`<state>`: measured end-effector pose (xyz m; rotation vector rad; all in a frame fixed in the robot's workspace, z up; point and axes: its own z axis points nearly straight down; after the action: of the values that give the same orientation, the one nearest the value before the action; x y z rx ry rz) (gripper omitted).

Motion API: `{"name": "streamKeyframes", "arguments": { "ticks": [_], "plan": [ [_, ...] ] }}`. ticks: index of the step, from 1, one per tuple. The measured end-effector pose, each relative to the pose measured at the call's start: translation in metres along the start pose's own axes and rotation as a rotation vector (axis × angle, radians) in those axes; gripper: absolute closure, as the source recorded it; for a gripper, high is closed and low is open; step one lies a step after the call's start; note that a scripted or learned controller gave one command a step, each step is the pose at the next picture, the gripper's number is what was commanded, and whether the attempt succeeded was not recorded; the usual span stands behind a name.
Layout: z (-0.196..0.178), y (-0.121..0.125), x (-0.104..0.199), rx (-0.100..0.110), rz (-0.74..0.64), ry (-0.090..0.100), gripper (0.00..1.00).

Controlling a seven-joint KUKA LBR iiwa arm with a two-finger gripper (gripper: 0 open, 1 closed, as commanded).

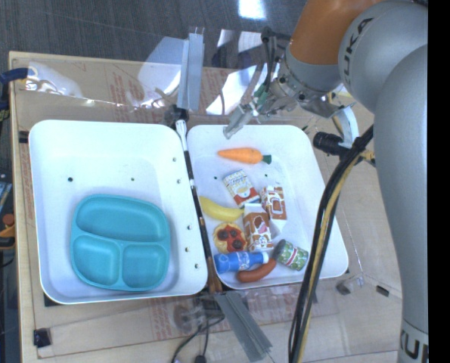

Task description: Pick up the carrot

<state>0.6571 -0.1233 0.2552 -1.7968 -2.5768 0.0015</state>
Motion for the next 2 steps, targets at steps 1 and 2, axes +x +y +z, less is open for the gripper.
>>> {"name": "streamKeyframes", "arguments": {
  "ticks": [1, 2],
  "plan": [
    [0.078, -0.086, -0.033, 0.004, -0.140, 0.003, 0.00],
    [0.165, -0.020, -0.035, 0.004, -0.180, 0.004, 0.00]
  ]
}}
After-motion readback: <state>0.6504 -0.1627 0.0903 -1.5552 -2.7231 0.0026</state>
